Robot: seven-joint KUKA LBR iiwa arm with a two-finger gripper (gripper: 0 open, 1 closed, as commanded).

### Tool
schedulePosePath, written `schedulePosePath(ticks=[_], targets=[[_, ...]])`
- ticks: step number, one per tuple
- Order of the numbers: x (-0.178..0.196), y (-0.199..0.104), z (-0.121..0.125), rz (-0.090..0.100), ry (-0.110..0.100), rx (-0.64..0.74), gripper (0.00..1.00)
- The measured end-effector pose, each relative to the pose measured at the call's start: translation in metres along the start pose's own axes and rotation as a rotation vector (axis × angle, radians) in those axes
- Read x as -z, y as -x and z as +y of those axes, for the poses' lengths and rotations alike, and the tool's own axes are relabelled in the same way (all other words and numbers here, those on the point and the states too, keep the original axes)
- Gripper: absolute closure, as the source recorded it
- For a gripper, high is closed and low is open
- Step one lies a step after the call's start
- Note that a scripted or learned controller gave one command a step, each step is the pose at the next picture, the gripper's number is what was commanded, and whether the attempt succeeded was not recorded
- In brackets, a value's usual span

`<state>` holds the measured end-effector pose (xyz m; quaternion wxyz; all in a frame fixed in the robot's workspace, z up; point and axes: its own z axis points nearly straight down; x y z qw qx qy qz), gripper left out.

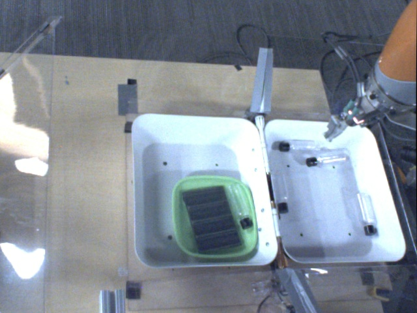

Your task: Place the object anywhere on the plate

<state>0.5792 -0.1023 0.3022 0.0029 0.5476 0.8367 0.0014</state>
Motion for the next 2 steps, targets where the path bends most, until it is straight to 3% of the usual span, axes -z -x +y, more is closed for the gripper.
schedulePosePath(ticks=[1,2], targets=[[-0.094,-0.038,-0.012,0.001,0.000,0.155,1.00],[-0.117,-0.090,-0.055,0.002,0.000,0.285,1.00]])
